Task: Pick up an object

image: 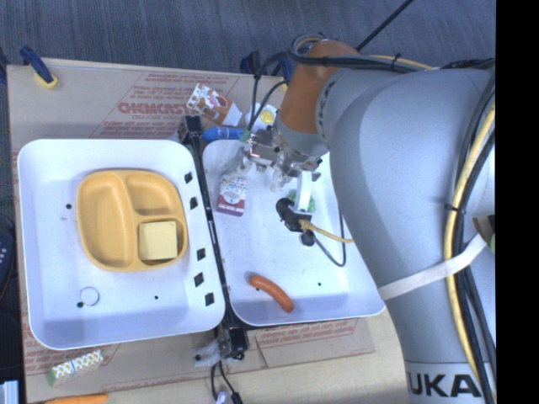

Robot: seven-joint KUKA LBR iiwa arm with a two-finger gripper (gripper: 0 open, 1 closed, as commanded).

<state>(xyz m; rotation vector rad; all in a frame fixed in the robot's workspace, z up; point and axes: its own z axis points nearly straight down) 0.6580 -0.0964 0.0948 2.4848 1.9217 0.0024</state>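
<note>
Camera view: a small red-and-white packet lies in the right bin, just beside the gripper, which is hard to make out, so its state cannot be told. An orange sausage lies near the front. The left bin holds a yellow divided tray with a yellow block. Cardboard lies beneath

Grey carpet floor, cardboard-covered bench

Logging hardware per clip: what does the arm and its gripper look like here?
A bulky grey arm with an orange band above the wrist and part of a dark maker's name near its base. Yellow and black cables run along it. The metallic gripper is small and silvery.
</note>
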